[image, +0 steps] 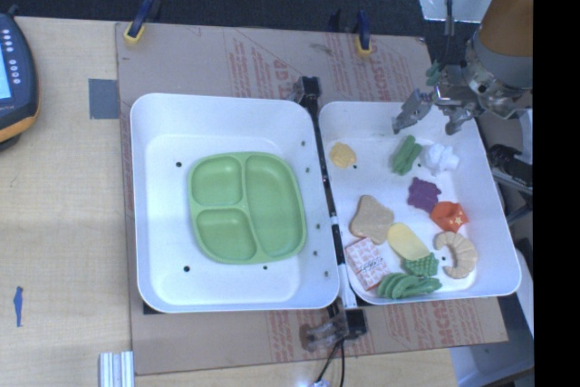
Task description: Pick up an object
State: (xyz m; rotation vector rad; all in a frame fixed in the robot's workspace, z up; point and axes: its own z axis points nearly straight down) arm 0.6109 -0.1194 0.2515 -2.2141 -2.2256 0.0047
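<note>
Wooden desk [63, 222] carries two white bins; the left bin [154, 195] holds a green divided plate [246, 208]. Toy foods fill the right bin [494, 195]: a green pickle [404, 154], purple grapes [422, 193], a croissant [456, 253]. The gripper [437, 115] hovers with fingers spread just above the pickle, pinching nothing.

Robotics lab: clamped cardboard [272, 59] (blue-and-yellow clamps), teach pendant [14, 72].
</note>
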